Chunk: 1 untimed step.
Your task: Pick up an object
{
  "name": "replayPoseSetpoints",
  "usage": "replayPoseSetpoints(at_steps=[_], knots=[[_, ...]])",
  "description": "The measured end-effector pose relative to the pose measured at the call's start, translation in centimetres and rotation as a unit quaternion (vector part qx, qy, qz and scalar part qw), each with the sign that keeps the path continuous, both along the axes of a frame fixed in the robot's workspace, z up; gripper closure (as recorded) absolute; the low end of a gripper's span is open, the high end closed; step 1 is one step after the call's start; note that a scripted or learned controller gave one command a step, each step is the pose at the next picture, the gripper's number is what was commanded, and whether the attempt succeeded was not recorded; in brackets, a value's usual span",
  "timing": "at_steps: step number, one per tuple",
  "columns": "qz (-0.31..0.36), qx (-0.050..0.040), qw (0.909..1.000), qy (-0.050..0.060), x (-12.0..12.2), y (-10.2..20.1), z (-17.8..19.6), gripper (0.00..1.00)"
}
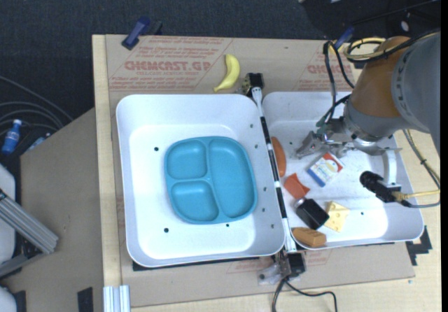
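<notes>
My gripper (320, 150) hangs low in the right bin (399, 227), near its back left part, open with nothing between its fingers. Just in front of it lies a small white carton with blue and red print (324, 170), tilted. An orange oblong thing (279, 155) lies along the bin's left wall. A red block (296, 185), a black block (311, 213), a yellow cheese wedge (338, 217) and a brown bread piece (310, 237) lie toward the front left corner.
The left bin (140, 129) holds a blue divided plate (210, 179). A banana (228, 74) and a blue item (135, 34) lie on the bench behind the bins. The arm's grey and orange body (381, 90) looms over the right bin's back.
</notes>
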<state>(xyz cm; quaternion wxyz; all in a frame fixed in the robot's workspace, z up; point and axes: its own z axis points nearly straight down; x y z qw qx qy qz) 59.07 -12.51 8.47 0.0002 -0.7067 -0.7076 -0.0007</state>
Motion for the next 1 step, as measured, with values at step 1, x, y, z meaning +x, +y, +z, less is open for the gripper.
replayPoseSetpoints(at_steps=[1], knots=[[0.0, -0.0008, 1.0, 0.0, 0.01, -0.07, 1.0, 1.0]])
